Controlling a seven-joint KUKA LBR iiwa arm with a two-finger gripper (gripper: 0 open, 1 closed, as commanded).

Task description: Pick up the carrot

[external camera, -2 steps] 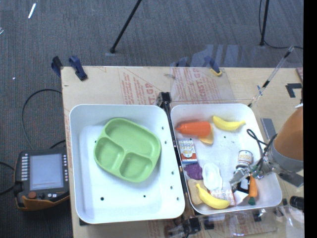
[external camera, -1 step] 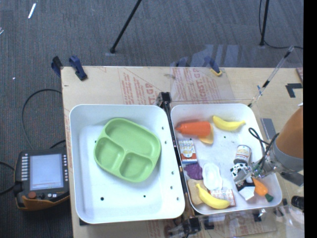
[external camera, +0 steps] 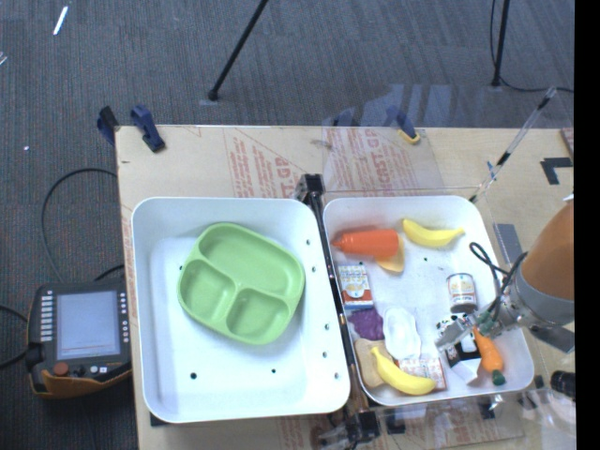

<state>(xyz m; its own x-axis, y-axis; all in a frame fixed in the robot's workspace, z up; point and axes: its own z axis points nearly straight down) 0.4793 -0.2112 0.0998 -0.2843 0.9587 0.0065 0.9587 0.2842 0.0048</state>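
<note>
While the arm (external camera: 553, 270) leans in from the right over the right bin (external camera: 487, 216), its gripper (external camera: 466, 334) sits low at the near right corner beside the small tapered carrot (external camera: 488, 352); finger spread cannot be told.

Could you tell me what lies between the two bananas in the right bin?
In the camera view, a small can stands between the upper banana and the lower banana.

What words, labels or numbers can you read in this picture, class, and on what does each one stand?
Red print on the cardboard board: letters show, too blurred and skewed to read.
Small packet in the right bin: label too small to read.
Small can: label unreadable.
Handheld screen on the floor: blank glare, no text legible.
</note>
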